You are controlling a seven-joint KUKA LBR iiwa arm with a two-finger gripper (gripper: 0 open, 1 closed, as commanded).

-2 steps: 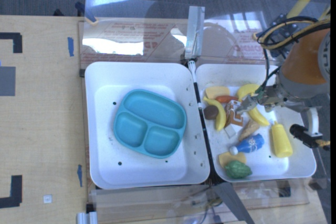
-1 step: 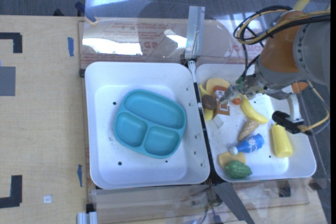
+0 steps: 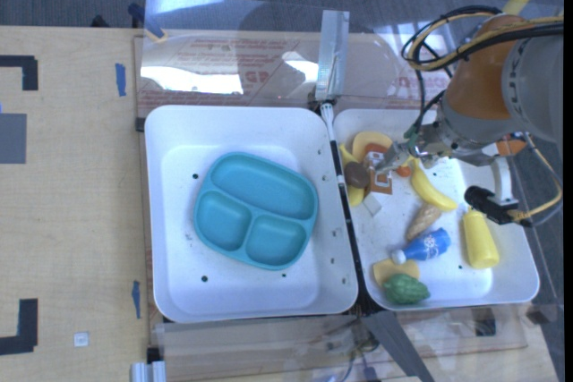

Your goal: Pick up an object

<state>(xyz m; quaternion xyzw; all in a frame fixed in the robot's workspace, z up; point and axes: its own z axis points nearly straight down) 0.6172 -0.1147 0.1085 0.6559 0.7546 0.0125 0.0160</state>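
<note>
The tool (image 3: pixel 400 155) sits low in the right bin (image 3: pixel 519 286), near its far-left corner; its grip state cannot be read. Directly below lie a yellow cup (image 3: pixel 372 145) and a brown piece (image 3: pixel 358 175); a banana (image 3: pixel 428 188) lies just beside. Step in hand: descent for grasp. Next: confirm closure on one item, then lift. The left bin (image 3: pixel 170 192) carries a blue tray (image 3: pixel 255 208).

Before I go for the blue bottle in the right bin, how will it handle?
The blue bottle lies on its side, so it may roll if nudged. It looks like smooth plastic, probably slippery and light. It lies close against a tan item, which could shift with it.
</note>
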